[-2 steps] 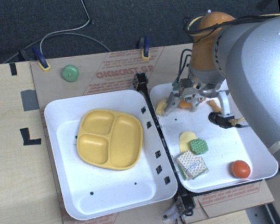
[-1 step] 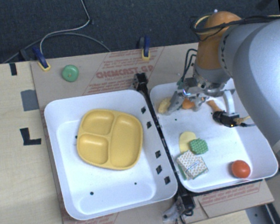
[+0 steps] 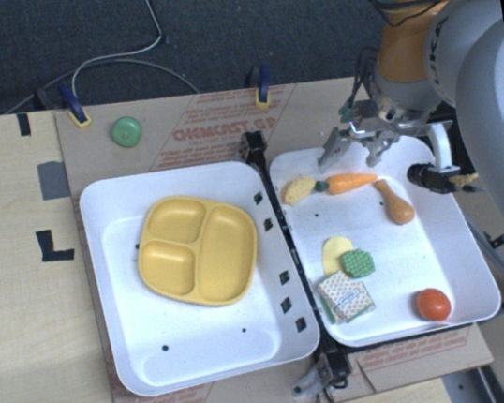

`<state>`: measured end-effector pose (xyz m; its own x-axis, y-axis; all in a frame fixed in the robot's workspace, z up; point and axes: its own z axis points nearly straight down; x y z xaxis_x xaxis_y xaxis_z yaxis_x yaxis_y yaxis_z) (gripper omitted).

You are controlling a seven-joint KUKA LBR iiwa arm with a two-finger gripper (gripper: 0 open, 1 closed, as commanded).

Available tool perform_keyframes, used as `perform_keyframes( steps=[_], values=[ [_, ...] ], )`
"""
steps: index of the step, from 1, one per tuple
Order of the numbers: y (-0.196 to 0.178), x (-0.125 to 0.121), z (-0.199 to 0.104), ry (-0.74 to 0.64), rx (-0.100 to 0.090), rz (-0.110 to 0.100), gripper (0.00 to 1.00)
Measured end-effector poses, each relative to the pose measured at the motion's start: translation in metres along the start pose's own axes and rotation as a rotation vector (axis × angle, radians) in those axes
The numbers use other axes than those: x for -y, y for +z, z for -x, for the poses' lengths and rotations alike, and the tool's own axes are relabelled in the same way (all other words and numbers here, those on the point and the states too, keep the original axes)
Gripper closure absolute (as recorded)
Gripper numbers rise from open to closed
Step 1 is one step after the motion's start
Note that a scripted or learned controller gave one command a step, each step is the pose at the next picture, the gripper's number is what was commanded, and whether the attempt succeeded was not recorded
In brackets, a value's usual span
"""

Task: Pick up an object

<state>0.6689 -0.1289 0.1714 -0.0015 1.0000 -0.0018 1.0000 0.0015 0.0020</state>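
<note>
In the camera view, the gripper [image 3: 354, 144] was seen poised over the far edge of the right bin [image 3: 448, 241], its two metal fingers [image 3: 331, 149] spread apart and released, with nothing between them. The carrot [image 3: 350, 182] was found just below the fingertips, nearer the camera, its long axis lying roughly across the bin from left to right, green stub to the left. Since the fingers appeared to be splayed along much the same line, it was judged that a turn of the wrist, or a descent straddling the narrow width, would be needed before closing.

The carrot looked smooth, glossy and tapered, apparently moulded plastic. A pale yellow corn piece [image 3: 298, 189] lay just beside its stub end, and a brown drumstick-shaped piece [image 3: 394, 203] close to its right end. Further forward, a green knobbly piece [image 3: 358, 263], a printed packet [image 3: 347, 296] and a round red tomato [image 3: 432, 304] were seen. A yellow divided plate [image 3: 197, 250] rested in the left bin [image 3: 119, 293].
</note>
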Motion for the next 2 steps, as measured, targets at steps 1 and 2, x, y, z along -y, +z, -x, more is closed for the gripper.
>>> perform_keyframes(
  steps=[1,2],
  values=[
    [-0.013,0.047,-0.072,-0.001,-0.003,-0.003,0.00],
    [0.080,0.016,-0.021,0.001,0.000,-0.007,0.00]
  ],
)
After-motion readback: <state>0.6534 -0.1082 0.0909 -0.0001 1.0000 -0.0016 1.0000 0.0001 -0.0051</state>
